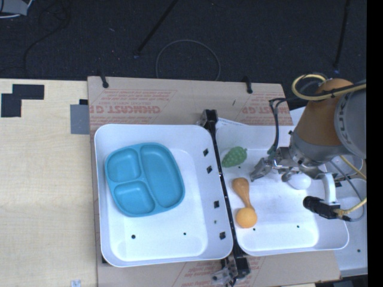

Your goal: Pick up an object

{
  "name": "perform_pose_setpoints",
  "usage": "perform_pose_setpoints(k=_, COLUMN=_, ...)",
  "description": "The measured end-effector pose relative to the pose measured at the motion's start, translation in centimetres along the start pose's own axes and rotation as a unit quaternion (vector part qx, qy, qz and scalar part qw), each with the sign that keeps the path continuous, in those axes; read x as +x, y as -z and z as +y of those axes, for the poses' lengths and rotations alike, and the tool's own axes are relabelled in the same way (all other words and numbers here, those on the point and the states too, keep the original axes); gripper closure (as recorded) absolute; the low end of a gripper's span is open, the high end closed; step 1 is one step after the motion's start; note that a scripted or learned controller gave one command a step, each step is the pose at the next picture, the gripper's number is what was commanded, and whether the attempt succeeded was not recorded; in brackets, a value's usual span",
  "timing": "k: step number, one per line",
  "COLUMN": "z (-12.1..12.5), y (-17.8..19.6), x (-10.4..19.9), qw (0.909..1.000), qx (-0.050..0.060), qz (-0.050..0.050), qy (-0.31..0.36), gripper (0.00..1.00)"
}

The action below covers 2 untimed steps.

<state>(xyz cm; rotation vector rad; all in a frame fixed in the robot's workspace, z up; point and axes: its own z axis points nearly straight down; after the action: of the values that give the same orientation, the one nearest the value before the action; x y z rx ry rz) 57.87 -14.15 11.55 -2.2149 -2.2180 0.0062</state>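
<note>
In the right bin (281, 238) lie a green knobbly object (234, 156) at the back left and an orange rattle-shaped object (243, 203) with a round head toward the front. My gripper (261, 170) hovers low over the bin's back half, just right of the green object and above the orange one's thin end. Nothing shows held in it. A small white rounded thing (297, 182) lies under the wrist, partly hidden.
The left bin (119, 244) holds a blue three-compartment plate (143, 178). A black divider (220, 190) runs between the bins. Cardboard (179, 100) lies beneath both, with wooden bench surface (42, 190) to the left.
</note>
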Motion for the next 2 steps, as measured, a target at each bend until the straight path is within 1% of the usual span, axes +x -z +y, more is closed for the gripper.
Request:
perform_pose_setpoints(k=1, z=0.0, y=-3.0, x=0.1, qw=1.0000, qx=-0.001, qz=0.000, qy=-0.001, gripper=0.00)
perform_pose_setpoints(k=2, z=0.0, y=-1.8, x=0.0, qw=1.0000, qx=-0.002, qz=-0.001, qy=-0.003, gripper=1.00)
